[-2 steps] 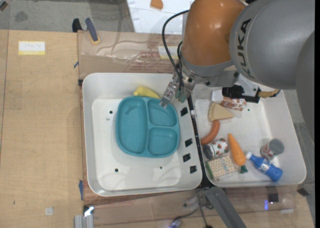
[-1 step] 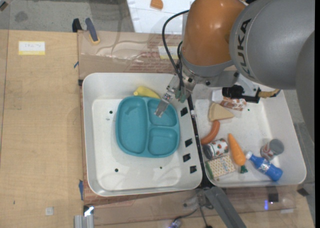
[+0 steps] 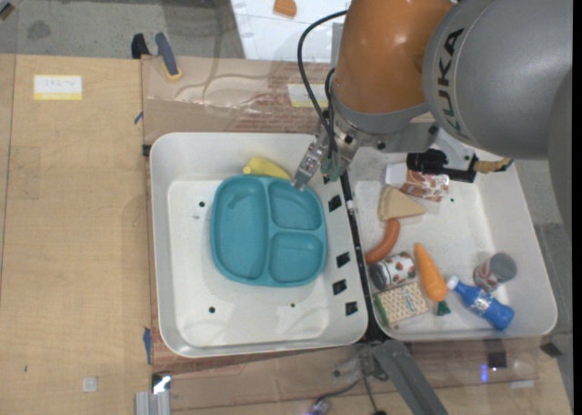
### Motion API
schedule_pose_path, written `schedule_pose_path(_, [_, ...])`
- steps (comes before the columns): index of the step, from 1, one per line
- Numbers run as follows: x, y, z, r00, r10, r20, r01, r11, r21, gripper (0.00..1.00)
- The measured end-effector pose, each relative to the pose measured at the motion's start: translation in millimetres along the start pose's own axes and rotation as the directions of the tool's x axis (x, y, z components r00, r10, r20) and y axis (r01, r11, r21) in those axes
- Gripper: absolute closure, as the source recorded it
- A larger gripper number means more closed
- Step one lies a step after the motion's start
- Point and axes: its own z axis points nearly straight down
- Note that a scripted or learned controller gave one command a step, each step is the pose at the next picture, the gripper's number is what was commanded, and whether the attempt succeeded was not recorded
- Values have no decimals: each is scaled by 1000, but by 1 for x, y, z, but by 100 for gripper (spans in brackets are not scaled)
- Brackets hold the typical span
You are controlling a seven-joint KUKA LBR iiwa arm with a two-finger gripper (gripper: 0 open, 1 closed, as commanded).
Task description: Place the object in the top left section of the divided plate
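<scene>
A teal divided plate lies in the left white bin, with one large section on its left and two small sections on its right. All three sections look bare. A yellow object, perhaps a banana, lies on the bin floor just behind the plate's far rim. My gripper hangs over the plate's far right corner, a little right of the yellow object. Its two fingers stand apart and open, with nothing between them.
The right bin holds a tan wedge, a small carton, a sausage, a can, a carrot, a blue bottle, a grey cup and a flat packet. The arm's bulk looms above that bin's far side.
</scene>
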Motion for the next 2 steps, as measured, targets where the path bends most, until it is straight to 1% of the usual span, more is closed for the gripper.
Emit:
schedule_pose_path(1, [0, 0, 0, 1000, 0, 0, 0, 1000, 0, 0])
schedule_pose_path(2, [-1, 1, -12, 1000, 1, 3, -1, 1000, -6, 100])
